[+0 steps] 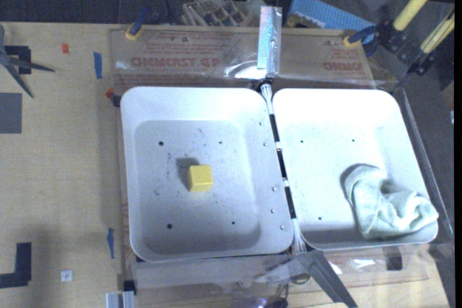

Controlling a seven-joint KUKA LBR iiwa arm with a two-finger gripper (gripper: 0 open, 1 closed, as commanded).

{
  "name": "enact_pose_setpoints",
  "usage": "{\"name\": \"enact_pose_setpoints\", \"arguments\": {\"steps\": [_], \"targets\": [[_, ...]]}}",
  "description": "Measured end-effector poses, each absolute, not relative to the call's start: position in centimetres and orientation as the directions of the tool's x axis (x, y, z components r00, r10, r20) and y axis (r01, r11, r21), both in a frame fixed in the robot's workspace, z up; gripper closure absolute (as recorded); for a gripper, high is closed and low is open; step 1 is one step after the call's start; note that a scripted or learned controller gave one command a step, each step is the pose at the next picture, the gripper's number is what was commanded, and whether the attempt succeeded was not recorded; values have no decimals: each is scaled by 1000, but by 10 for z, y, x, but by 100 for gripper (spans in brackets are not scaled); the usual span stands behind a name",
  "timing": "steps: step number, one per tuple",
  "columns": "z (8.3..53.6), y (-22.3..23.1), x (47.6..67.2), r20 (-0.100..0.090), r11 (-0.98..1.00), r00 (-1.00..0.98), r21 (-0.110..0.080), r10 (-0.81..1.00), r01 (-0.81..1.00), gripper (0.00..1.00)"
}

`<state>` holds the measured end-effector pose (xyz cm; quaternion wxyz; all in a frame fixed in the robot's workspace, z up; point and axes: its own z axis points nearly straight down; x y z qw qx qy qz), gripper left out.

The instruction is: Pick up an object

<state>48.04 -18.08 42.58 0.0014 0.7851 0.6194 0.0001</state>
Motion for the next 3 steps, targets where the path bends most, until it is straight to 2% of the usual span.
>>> {"name": "enact_pose_setpoints", "arguments": {"steps": [1,3], "targets": [[435,-214,480,-1,-796,796,2,606,606,100],[455,-209,483,-3,-788,788,6,615,615,100]]}}
